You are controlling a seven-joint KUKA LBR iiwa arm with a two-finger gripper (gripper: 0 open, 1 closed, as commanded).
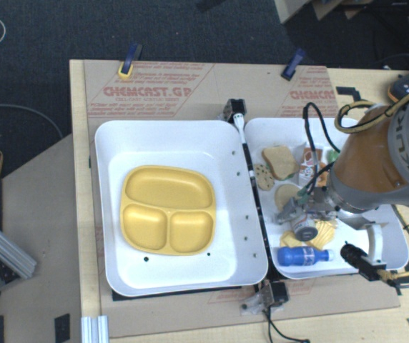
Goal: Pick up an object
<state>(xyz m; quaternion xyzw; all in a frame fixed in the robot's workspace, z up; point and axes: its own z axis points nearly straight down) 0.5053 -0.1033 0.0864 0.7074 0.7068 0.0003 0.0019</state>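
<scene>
The right bin (256,131) holds several small things. A tan bread-like piece (279,161) lies at the back, with a dotted cracker (264,178) to its left and a red and white packet (309,164) to its right. A blue bottle (301,256) lies on its side by the front wall. My gripper (301,217) is low in the middle of this bin, over a yellow ridged item (325,231) and just behind the bottle. Another tan piece (286,194) sits right behind the gripper. Nothing visibly hangs from it.
The left bin (111,138) contains a yellow divided plate (167,209). The arm (369,166) covers the right part of the right bin. Blue clamps (293,64) hold the cardboard at the bench's back edge.
</scene>
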